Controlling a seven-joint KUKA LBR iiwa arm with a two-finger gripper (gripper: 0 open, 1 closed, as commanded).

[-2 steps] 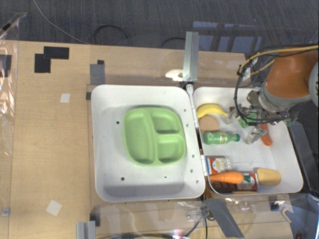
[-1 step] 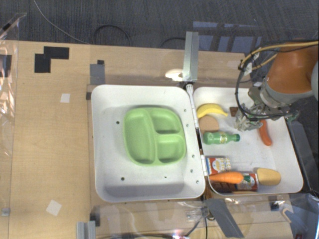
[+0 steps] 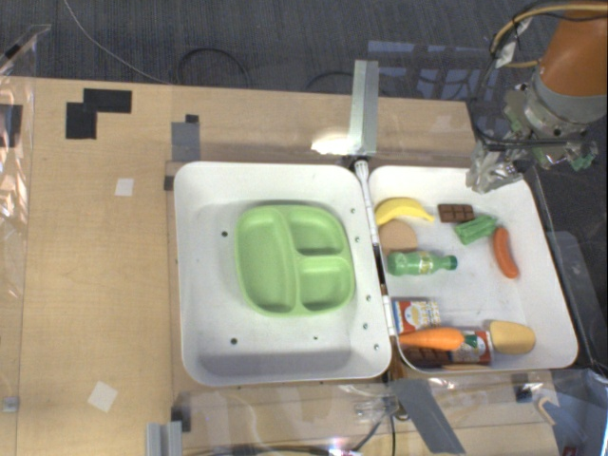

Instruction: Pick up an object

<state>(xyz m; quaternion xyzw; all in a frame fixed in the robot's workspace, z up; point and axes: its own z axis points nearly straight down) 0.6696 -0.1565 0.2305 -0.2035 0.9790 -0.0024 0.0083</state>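
The right bin (image 3: 532,207) holds a yellow banana (image 3: 403,209), a tan bread slice (image 3: 398,235), a brown chocolate bar (image 3: 454,214), a green pepper-like piece (image 3: 476,229), a red-orange sausage (image 3: 505,253), a green bottle (image 3: 418,263) on its side, a carrot (image 3: 430,338) lying over a small carton (image 3: 415,313), and a yellowish potato-like piece (image 3: 511,336). My gripper (image 3: 488,174) hangs at the bin's far right corner, above and right of the chocolate bar. It touches none of the items.
The left bin (image 3: 204,255) carries a green divided plate (image 3: 293,259). A metal post (image 3: 364,107) stands behind the seam between the bins. Black markers (image 3: 95,110) lie on the wooden bench at the far left.
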